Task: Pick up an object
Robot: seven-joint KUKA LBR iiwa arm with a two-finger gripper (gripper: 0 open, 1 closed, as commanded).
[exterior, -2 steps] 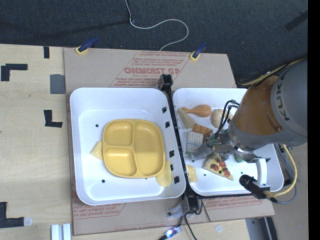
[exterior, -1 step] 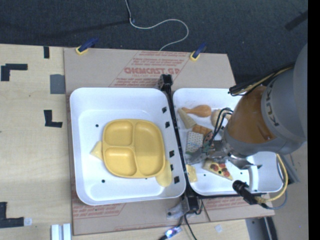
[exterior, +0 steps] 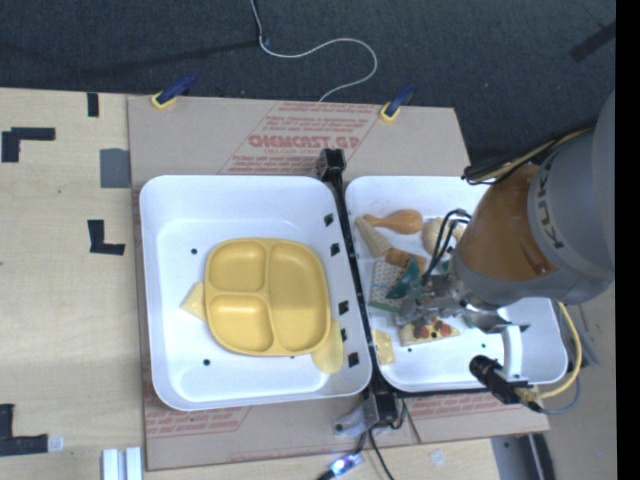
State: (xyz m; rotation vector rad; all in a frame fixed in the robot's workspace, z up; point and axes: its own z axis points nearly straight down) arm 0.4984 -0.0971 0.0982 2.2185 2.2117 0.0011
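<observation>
Centrally, smooth yellow sectioned plate (exterior: 268, 296) in glossy left bin (exterior: 165, 218).

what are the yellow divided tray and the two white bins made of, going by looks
Yellow divided tray: likely moulded plastic, matte to satin, with smooth rounded compartment ridges and one even colour.
Left bin and right bin: probably thin formed plastic, smooth with a slight sheen; the rounded corners and soft rims suggest this, though coated metal cannot be ruled out.

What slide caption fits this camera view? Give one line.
KUKA arm reaches into the right bin of small objects; a yellow divided plate lies in the left bin.
</observation>
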